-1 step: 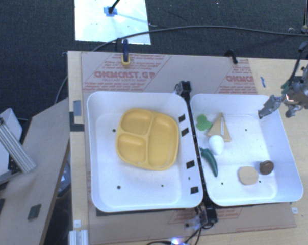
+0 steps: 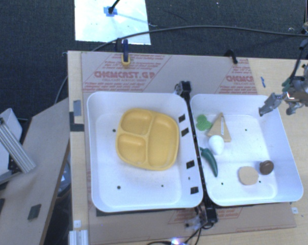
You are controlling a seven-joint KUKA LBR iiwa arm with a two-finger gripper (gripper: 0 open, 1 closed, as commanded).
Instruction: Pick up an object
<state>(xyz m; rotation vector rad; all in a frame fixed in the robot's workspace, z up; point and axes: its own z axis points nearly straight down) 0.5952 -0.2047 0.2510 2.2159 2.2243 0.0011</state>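
Note:
The right bin holds several small toy foods: a green leafy piece, a tan wedge, a white egg, a dark green pepper, a tan round cookie and a brown ball. My gripper hovers over the bin's upper right corner, well apart from all of them. Its fingers stand spread, and nothing sits between them.
The left bin bears a yellow divided plate. A black clipped divider joins the two bins. A white sheet lies on the dark floor beyond the bench. Cables run across the back.

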